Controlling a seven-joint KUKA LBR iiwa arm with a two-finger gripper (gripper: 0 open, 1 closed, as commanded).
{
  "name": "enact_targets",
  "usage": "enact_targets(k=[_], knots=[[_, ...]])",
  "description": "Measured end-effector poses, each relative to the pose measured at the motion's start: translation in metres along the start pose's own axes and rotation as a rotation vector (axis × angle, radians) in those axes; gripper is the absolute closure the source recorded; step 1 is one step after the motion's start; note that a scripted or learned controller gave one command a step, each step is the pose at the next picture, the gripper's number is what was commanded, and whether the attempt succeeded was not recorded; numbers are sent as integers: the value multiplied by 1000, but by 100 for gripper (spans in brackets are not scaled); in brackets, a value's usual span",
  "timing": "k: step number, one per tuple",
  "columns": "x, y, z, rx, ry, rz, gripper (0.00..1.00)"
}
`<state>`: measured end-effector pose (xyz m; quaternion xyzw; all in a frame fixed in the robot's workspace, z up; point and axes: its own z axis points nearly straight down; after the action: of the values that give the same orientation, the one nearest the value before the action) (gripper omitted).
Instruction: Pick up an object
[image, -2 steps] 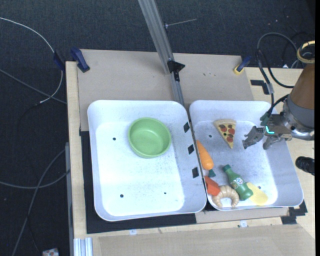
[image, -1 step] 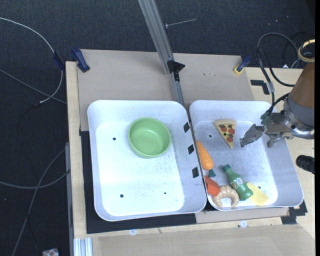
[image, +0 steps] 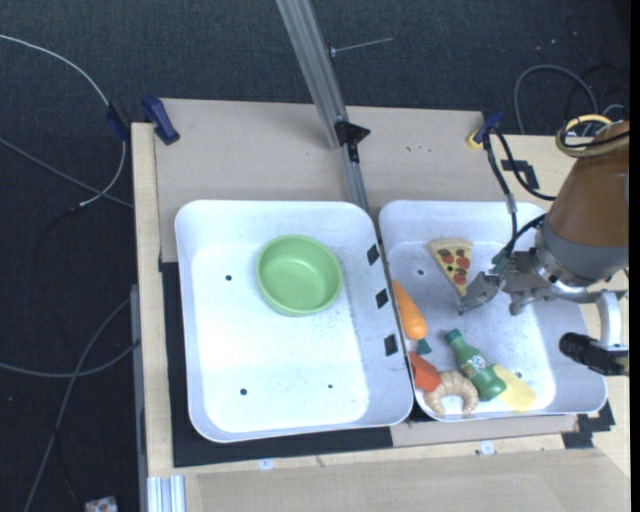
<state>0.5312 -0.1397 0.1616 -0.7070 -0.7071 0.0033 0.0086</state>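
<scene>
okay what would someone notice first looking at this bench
Probably the green bowl, alone in the left bin. Next, the toy food in the right bin: a pizza slice near the back, a carrot and a green bottle toward the front, with the tool beside the pizza.

Pale wooden bench (image: 260, 160) on dark carpet floor (image: 70, 300), with thin cables (image: 60, 65) trailing across the carpet.

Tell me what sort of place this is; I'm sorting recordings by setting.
Probably a robotics lab test bench: two white bins clamped to a board, toy food like a pizza slice, loose cables over dark carpet.
</scene>
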Motion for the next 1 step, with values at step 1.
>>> enact_targets(k=[1], knots=[[6,8,54,-2,0,0,0]])
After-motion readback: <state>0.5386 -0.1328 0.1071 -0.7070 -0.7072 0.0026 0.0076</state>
